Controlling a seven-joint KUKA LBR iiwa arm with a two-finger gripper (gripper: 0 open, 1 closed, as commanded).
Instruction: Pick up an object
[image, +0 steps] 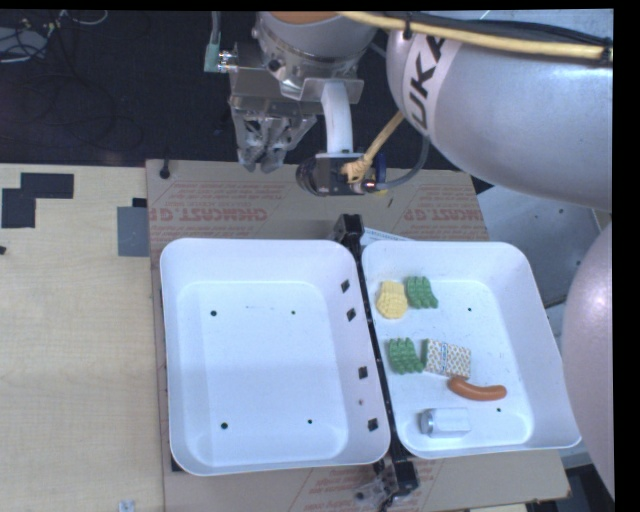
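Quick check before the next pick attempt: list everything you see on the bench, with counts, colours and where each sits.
left bin: 1, white, left half of the bench
right bin: 1, white, beside it, holding all the small items
yellow knobbly piece: 1, yellow, upper left of the right bin
green knobbly pieces: 2, green, one touching the yellow piece, one at mid-left
patterned block: 1, white with coloured specks, right of the lower green piece
sausage-shaped piece: 1, orange, below the block
small container: 1, silvery white, near the front wall
cardboard sheet: 1, brown, under both bins
arm: 1, grey, top right
gripper: 1, metal, above the cardboard behind the left bin
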